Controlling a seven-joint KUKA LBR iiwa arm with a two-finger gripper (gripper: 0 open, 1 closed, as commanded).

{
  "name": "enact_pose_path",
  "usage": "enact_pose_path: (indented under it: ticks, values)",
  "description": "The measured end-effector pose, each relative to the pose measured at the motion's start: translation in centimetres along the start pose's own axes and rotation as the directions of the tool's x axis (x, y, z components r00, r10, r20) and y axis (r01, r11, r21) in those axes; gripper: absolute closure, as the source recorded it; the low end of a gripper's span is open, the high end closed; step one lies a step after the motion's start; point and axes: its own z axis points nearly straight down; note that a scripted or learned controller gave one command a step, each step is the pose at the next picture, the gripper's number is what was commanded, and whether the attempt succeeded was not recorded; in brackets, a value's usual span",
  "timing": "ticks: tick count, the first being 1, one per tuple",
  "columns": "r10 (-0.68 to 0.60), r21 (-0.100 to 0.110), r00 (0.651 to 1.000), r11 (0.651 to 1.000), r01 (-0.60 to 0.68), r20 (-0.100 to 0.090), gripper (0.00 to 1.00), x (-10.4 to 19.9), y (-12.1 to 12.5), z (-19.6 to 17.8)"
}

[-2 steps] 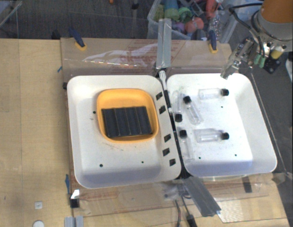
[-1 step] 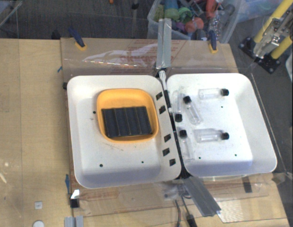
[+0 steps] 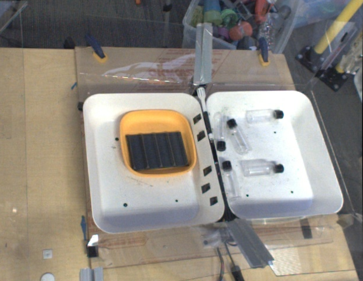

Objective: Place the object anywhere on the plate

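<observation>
**Vials in the right bin, plate in the left**

The end effector's opening cannot be told. The likely objects, clear black-capped vials [image 3: 260, 168], lie flat and scattered in the right bin [image 3: 322, 157]. Two by its left wall run roughly front to back, and two lie crosswise. The orange plate [image 3: 130, 122] sits mid left bin [image 3: 99, 204], already carrying a dark ribbed block [image 3: 157, 151]. Any vial must travel left across the shared bin walls.

Orange plate [image 3: 158, 119] holds a black ridged block [image 3: 157, 151] in left bin [image 3: 105, 198]
</observation>
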Motion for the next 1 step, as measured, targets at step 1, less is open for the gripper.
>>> enact_pose_path:
  ticks: [1]
  values:
    - [0.000, 0.000, 1.000, 1.000, 0.000, 0.000, 0.00, 0.00, -0.01, 0.00]
